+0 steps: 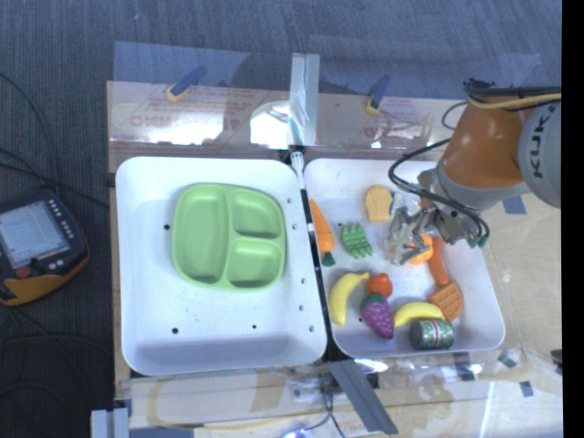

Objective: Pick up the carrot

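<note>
While the gripper (408, 235) hovers low in the right bin (484, 322), grip state unreadable, your carrot (321, 231) lies unlifted by the divider

The pincer (408, 235) hangs low in the right bin (474, 336), near an orange piece (439, 260). A carrot (321, 229) lies along that bin's left wall, beside green leaves (356, 240). A green tray (228, 235) sits in the left bin (146, 336).
</note>
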### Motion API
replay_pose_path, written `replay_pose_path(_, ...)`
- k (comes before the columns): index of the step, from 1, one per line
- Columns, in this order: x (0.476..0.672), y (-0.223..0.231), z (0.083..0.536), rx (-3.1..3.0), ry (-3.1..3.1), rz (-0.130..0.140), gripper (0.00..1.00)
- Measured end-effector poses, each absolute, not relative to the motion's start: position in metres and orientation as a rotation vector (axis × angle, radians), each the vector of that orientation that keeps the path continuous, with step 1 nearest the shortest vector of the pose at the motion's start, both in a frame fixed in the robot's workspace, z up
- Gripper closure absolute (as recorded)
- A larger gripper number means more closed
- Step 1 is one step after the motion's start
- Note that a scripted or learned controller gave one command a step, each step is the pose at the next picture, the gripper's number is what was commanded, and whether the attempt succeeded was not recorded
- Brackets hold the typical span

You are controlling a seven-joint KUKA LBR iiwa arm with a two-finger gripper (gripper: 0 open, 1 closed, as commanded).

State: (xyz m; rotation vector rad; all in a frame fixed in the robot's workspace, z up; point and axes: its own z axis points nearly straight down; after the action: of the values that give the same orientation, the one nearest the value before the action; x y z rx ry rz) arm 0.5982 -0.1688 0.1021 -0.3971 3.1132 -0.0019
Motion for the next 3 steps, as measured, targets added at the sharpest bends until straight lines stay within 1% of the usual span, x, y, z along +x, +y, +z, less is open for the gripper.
replay_pose_path(1,0.619,-0.143,0.175,-0.488,3.095,-0.004,1.0)
replay_pose_path(2,0.589,-0.2,0.091,-1.022,2.96,-0.001,1.0)
replay_pose_path(3,0.526,-0.178,0.093,-0.809,3.015,-0.017,1.0)
